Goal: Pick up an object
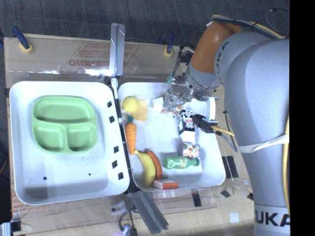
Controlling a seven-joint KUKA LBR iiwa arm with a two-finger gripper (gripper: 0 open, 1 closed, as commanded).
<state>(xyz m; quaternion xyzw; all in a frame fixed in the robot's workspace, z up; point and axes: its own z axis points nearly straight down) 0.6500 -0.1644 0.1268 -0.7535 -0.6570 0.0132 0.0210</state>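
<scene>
My gripper point(173, 101) hangs low over the back of the right bin point(212, 173), just right of a yellow fruit point(132, 106). A small reddish-white item point(173, 110) lies right under the gripper; whether they touch is unclear. A black-and-white carton point(186, 122) stands just to the front right of the gripper. Further forward lie a red-and-white can point(190, 150), a green bottle point(181, 162), a carrot point(131, 137), a banana point(145, 165), a red sausage point(155, 163) and a small red-and-white box point(165, 184).
The left bin point(19, 176) holds a green divided tray point(64, 123). A ridge with black clips point(117, 146) separates the two bins. The grey arm point(256, 97) covers the bench's right side and overhangs the right bin's right rim.
</scene>
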